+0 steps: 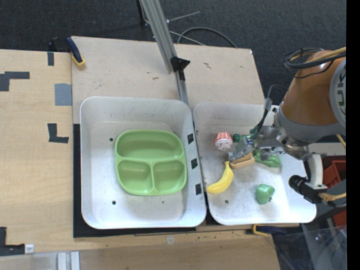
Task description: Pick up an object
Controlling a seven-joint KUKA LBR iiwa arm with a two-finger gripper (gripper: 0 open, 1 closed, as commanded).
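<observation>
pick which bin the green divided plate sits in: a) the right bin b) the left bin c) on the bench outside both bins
b: the green divided plate lies flat inside the left bin, while the banana and the other small items are in the right bin.
</observation>
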